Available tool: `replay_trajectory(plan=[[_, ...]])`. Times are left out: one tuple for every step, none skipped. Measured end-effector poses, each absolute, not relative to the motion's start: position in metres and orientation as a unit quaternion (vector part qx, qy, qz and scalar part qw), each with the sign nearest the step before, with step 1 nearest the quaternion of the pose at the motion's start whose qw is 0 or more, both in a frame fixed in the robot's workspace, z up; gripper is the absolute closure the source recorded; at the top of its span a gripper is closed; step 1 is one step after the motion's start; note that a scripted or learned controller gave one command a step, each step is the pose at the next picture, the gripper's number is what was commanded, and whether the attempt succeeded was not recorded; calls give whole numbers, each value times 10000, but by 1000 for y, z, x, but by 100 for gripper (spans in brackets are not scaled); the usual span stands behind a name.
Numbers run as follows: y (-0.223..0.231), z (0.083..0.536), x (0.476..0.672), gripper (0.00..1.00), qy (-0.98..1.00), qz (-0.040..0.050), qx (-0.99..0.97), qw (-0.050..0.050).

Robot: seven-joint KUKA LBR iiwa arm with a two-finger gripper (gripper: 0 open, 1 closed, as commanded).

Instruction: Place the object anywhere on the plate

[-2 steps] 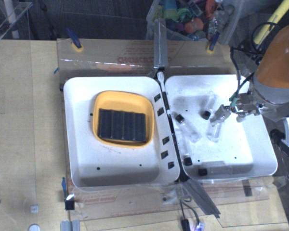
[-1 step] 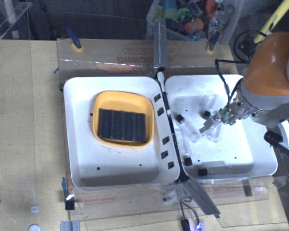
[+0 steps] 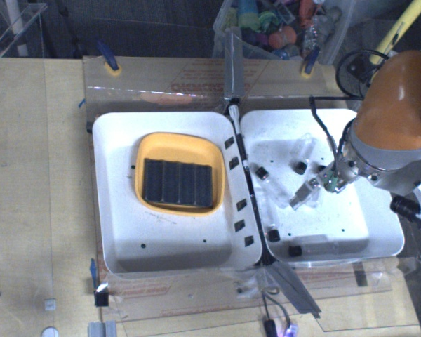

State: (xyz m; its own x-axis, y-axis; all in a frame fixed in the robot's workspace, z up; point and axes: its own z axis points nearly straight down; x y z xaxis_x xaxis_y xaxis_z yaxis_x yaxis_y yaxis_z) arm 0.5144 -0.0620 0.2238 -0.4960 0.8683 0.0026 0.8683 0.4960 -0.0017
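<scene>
A yellow plate [image 3: 179, 148] with rounded corners sits in the left bin [image 3: 119, 209]. A black ribbed rectangular object [image 3: 180, 183] lies flat on the plate, covering most of its middle. My gripper [image 3: 299, 197] hangs low over the middle of the right bin [image 3: 351, 230], its silvery tip pointing down and to the left. It is well apart from the plate, on the other side of the divider, and I see nothing in it.
A ridge with black tabs [image 3: 238, 184] divides the two bins. Small dark bits [image 3: 299, 166] lie on the right bin's floor near the gripper. A clear box of coloured toys [image 3: 281, 12] stands behind the bins. A black cable [image 3: 323, 128] loops over the right bin.
</scene>
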Motion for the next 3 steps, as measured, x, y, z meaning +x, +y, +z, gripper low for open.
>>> replay_trajectory(plan=[[-61, 184, 542, 0, -9391, -6, -3437, 9], [-76, 198, 524, 0, -9732, -7, -2300, 9], [-53, 189, 530, 0, -9966, -10, -826, 4]])
